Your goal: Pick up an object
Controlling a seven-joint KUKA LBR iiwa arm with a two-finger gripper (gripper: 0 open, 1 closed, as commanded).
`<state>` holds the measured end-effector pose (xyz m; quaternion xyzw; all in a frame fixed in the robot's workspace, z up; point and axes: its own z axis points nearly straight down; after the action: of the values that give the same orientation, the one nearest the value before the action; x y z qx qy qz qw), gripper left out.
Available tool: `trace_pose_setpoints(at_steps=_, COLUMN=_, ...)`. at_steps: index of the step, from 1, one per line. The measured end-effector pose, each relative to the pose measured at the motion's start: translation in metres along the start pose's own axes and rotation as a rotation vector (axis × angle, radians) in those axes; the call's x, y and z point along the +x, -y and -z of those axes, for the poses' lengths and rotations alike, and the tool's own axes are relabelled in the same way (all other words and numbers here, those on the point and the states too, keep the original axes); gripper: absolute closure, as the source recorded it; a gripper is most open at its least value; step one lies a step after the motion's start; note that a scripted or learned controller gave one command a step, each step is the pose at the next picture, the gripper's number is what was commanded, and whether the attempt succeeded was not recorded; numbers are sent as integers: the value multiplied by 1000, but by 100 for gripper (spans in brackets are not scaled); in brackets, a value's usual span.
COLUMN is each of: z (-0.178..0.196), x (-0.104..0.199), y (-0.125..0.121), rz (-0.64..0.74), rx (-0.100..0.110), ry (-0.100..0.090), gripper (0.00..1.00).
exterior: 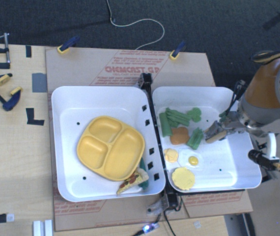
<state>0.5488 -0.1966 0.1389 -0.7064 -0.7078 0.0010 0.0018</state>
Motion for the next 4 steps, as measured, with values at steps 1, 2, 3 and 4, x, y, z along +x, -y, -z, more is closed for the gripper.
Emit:
trace_pose_setpoints(at_steps=1, z=40, x=-4, y=-4, rz=0, rx=-1, ry=0, gripper=100)
trace_pose_setpoints(at_steps=2, z=84, x=-3, y=-5, rz=1, rx=-1, ry=1, gripper=100)
trace_pose_setpoints(at_steps=3, z=85, x=46, y=-15, rz=5, rx=3, ry=-2, gripper=100)
trace_pose_setpoints(at_steps=4, z=90, x=93, y=-41, rz=6, rx=2, ry=-1, gripper=100)
